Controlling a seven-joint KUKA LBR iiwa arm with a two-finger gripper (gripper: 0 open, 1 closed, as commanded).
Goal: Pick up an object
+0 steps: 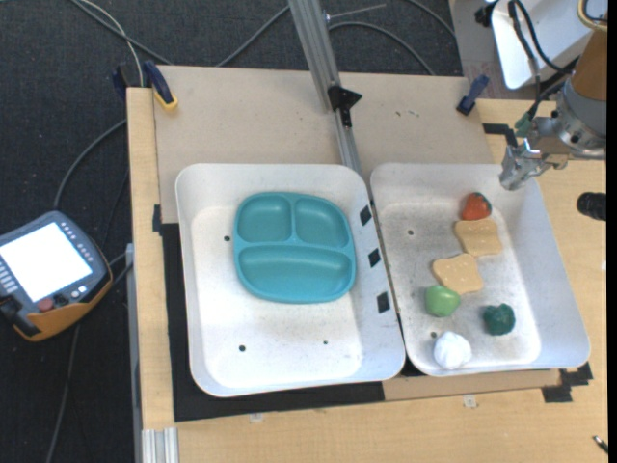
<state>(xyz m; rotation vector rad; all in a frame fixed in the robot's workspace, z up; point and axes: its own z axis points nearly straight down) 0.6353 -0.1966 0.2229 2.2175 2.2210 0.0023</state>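
- On the counter (289, 114) sit two white bins side by side
- left bin (207, 355): one teal divided plate (292, 247)
- right bin (559, 307): six items, namely one red piece (475, 205), two tan crackers (479, 237) (458, 274), one green ball (442, 301), one dark green piece (498, 319), one white piece (451, 351)
- gripper (516, 174) at the right bin's upper right rim, grasping nothing; whether the jaws are released or clenched cannot be told

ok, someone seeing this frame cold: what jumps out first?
Probably the teal divided plate, lying alone in the left bin. Next, the cluster of small food pieces in the right bin: a red one at the far end, two tan cracker-like pieces, a green ball, a dark green piece and a white one nearest the camera. The gripper hangs over that bin's far right corner.
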